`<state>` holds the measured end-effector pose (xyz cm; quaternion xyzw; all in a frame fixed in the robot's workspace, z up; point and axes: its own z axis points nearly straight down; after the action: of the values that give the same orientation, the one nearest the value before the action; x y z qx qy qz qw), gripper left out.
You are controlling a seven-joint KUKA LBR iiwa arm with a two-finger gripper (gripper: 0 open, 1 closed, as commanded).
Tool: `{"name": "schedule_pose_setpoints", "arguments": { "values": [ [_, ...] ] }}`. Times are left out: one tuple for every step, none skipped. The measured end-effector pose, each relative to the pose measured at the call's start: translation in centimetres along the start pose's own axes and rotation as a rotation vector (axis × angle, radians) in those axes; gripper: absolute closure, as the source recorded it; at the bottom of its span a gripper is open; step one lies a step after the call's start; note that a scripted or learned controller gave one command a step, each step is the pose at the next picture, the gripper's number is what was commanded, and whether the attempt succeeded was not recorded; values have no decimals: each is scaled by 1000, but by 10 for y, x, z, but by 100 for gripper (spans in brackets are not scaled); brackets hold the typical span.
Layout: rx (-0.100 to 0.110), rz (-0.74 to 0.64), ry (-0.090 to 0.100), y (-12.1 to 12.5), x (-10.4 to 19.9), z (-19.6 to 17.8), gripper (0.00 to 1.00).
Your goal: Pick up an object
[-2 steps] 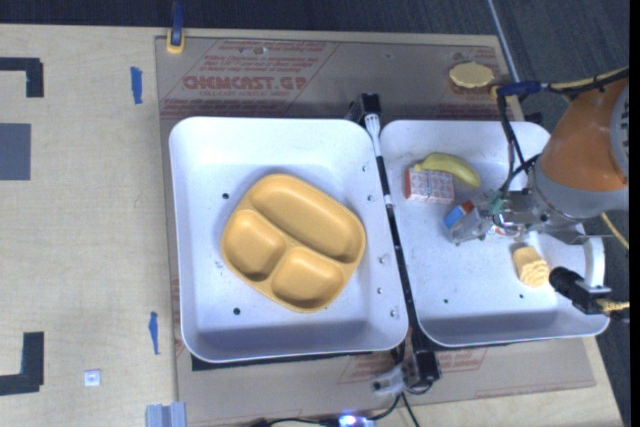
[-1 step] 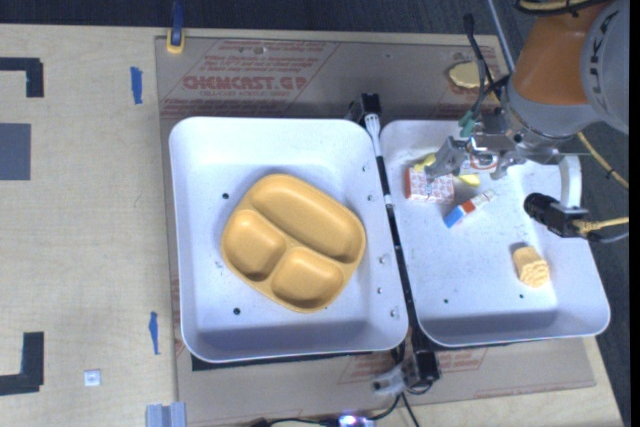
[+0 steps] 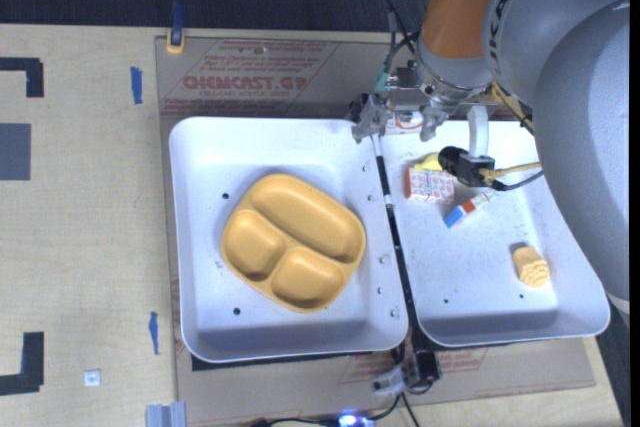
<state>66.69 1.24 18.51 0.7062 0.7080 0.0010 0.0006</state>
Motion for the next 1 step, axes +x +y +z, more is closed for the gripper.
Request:
{"name": "schedule_pose_setpoints", "arguments": {
  "values": [
    [-4,-1,-2,1,0,-11,100]
  ]
}}
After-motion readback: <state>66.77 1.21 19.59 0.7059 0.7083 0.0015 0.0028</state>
